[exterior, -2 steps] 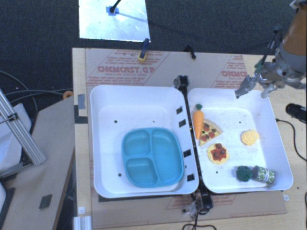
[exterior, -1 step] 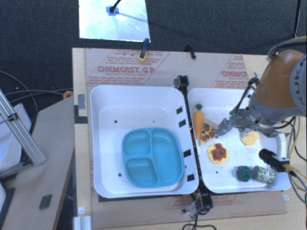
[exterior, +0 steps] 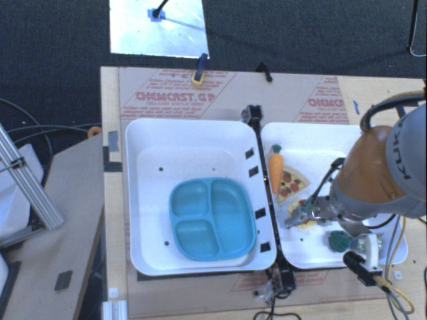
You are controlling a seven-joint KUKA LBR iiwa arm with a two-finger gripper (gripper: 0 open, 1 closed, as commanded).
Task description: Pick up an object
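Approach step. Tool [exterior: 298, 217] low in right bin [exterior: 313, 262], over yellow item [exterior: 304, 222] beside pizza [exterior: 291, 183]; grip state cannot tell. Next: close, then lift.

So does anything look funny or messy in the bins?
Nothing looks spilled or broken. The blue tray sits a bit crooked in the left bin, and the toy carrot and pizza slice lie loose in the right bin.

Bench [exterior: 173, 92] under printed cardboard sheet [exterior: 220, 99] (red lettering), two white bins [exterior: 153, 152] [exterior: 313, 145] side by side on top
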